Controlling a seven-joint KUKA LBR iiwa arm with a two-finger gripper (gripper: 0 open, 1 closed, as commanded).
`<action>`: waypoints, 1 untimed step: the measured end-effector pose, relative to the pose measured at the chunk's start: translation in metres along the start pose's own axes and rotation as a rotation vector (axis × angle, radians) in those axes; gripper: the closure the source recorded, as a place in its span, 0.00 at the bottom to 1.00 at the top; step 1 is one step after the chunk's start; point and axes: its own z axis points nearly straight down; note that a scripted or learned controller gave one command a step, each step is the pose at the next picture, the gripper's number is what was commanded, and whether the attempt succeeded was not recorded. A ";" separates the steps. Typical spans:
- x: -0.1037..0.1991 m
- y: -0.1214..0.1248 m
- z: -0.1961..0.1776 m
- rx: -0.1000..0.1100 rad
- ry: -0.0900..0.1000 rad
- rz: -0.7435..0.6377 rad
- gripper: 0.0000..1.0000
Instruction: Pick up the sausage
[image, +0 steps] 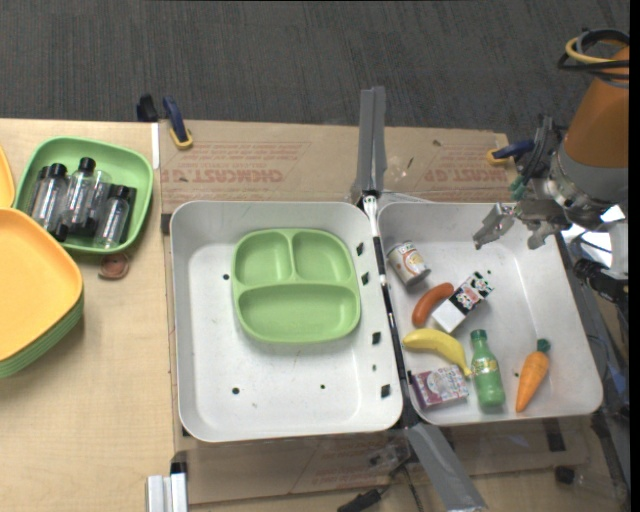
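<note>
Small red-orange plastic sausage (432, 302), left-below the hand (512, 226): likely light, slick; pinch across its middle. Hand spread, empty.

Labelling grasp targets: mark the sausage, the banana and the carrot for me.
sausage (432, 303), camera view, middle of its red body.
banana (437, 344), camera view, middle of its yellow curve.
carrot (531, 376), camera view, middle of its orange body.
</note>
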 end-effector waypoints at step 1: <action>-0.035 -0.058 0.075 0.000 0.000 0.068 0.00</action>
